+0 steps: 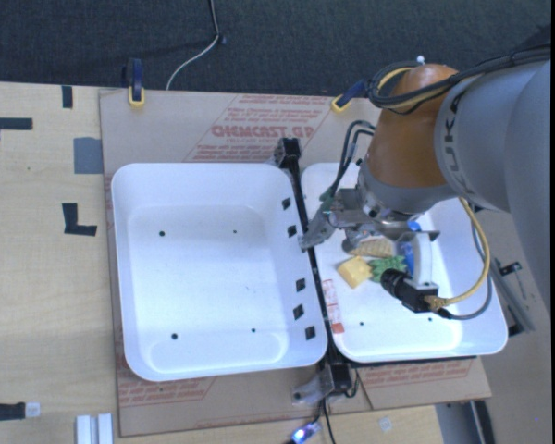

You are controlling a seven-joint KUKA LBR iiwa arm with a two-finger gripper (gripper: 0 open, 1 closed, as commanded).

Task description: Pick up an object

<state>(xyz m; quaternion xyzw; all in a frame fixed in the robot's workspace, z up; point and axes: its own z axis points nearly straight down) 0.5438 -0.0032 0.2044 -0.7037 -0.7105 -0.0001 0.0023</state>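
Grey arm (499, 128) over right bin (444, 340), hiding jaws, grip unclear, yellow block (354, 272) beside

The shallow white left bin (203, 266) lies open from above. Over the shallow white right bin (416, 336), the grey arm with its orange band (416, 137) covers the upper part; a yellow block (354, 272) and green piece (388, 266) crowd the middle, while its lower floor stays free.
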